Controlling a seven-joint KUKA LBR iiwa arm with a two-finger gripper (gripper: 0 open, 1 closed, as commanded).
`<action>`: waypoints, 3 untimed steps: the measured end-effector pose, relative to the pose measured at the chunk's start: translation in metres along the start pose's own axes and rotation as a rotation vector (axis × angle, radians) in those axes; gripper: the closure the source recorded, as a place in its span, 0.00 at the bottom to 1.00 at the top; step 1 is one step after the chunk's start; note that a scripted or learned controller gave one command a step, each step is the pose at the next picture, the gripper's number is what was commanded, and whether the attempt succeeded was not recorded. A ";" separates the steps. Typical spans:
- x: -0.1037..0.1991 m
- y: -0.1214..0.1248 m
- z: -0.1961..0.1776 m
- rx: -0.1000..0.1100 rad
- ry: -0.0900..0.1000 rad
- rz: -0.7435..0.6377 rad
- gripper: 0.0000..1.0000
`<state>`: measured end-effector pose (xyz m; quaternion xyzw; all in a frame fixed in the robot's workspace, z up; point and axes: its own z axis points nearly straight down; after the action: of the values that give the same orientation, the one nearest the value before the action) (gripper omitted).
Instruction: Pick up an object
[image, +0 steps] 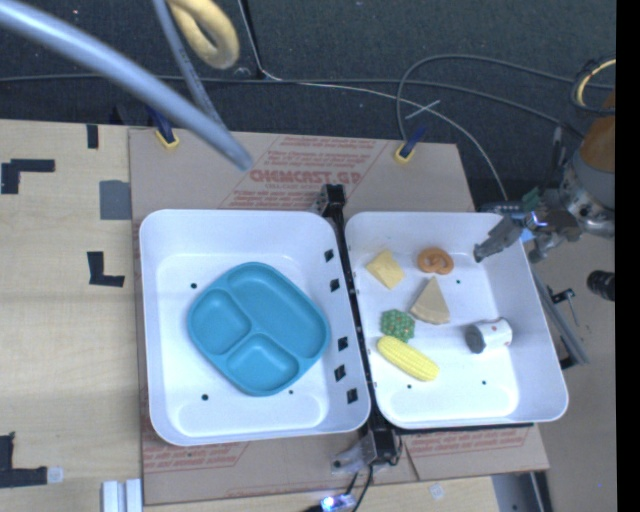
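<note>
The right bin holds several small items: a yellow block, an orange ring-shaped piece, a tan wedge, a green lump, a yellow corn cob and a white and grey cylinder. My gripper hovers over that bin's upper right rim, to the right of the orange ring. It is open, with nothing between its fingers. The arm's orange band shows at the right edge.
The left bin holds a blue divided plate. A black hinge strip runs between the bins. Cables cross the dark surface behind, and a grey pole slants across the top left.
</note>
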<state>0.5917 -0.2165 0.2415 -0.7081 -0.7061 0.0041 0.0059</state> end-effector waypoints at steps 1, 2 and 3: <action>0.001 0.002 -0.008 -0.013 -0.003 -0.004 0.00; 0.009 0.009 0.047 -0.009 -0.002 -0.005 0.00; 0.006 0.013 0.091 -0.011 -0.004 -0.005 0.00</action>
<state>0.6038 -0.2098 0.1508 -0.7065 -0.7077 0.0014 0.0006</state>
